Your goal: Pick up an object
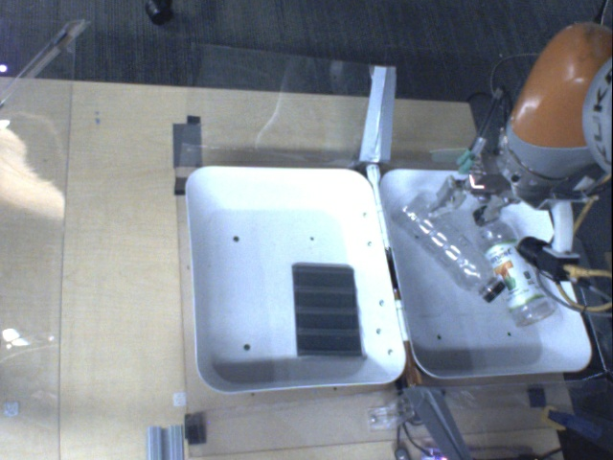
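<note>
At the lower edge of the view, closest to the camera, the front rim of the left bin (287, 383) curves along the pale wooden surface (105, 286). Inside this bin a dark ribbed rectangular pad (326, 309) lies flat on the floor, toward the front right corner, its grooves running across it. The rest of that bin's floor shows a few small dark dots.

The right bin (479, 362) sits just beside the left one, their rims meeting along a narrow seam. In it a clear plastic tray (442, 240) with a row of moulded ridges lies slantwise from the back left toward the middle. Near its lower end lies a small clear bottle (515, 281) with a green and orange label and a dark cap, tilted on its side near the right wall.

The arm (565, 94), grey with its orange band, reaches in from the right over the back of the right bin. The claw (476, 192) hangs above the upper end of the clear tray; whether it is apart or together cannot be told here, and nothing is visibly caught in it.
</note>
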You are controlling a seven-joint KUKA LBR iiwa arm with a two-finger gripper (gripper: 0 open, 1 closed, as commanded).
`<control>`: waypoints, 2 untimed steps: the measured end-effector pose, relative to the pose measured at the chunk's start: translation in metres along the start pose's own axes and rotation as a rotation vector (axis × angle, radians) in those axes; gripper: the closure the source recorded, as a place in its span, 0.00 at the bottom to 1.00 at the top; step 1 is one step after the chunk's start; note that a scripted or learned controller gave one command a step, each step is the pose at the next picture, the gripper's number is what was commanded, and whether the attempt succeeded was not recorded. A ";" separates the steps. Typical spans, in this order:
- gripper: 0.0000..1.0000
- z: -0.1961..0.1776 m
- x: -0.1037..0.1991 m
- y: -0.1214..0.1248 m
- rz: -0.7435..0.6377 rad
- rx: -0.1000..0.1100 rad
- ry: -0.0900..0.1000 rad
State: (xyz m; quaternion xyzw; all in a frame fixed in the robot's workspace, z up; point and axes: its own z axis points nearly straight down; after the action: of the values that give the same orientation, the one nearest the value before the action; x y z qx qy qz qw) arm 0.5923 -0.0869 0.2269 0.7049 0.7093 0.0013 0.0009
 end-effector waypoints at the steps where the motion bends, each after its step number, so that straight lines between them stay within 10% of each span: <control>1: 0.00 0.064 -0.029 0.010 -0.158 -0.001 0.000; 2: 0.00 0.134 -0.029 0.029 -0.272 -0.011 -0.003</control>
State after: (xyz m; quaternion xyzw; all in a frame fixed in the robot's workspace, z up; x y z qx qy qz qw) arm 0.6217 -0.1153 0.0926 0.6021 0.7984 0.0042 0.0058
